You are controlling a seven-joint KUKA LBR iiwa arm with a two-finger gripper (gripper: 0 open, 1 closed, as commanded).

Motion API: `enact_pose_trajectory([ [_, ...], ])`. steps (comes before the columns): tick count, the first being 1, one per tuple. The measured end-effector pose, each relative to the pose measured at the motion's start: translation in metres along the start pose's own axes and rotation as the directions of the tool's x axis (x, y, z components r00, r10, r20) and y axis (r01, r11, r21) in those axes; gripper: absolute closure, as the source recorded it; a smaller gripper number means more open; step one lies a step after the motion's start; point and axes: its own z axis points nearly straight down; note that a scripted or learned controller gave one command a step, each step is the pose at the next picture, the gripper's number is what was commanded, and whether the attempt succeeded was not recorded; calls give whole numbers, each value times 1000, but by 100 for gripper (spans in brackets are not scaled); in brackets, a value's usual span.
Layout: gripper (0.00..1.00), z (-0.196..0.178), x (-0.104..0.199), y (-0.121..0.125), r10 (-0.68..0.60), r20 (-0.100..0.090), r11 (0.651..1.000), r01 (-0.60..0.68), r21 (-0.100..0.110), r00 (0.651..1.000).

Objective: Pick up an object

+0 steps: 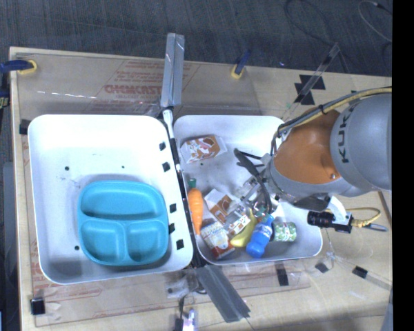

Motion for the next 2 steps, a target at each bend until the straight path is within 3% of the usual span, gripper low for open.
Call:
enact_pose_trajectory([
  [1,100,-11,-1,0,-5,1,1000,5,1,1000],
  [2,100,-95,-29,70,67,-6,998,-67,7,998],
])
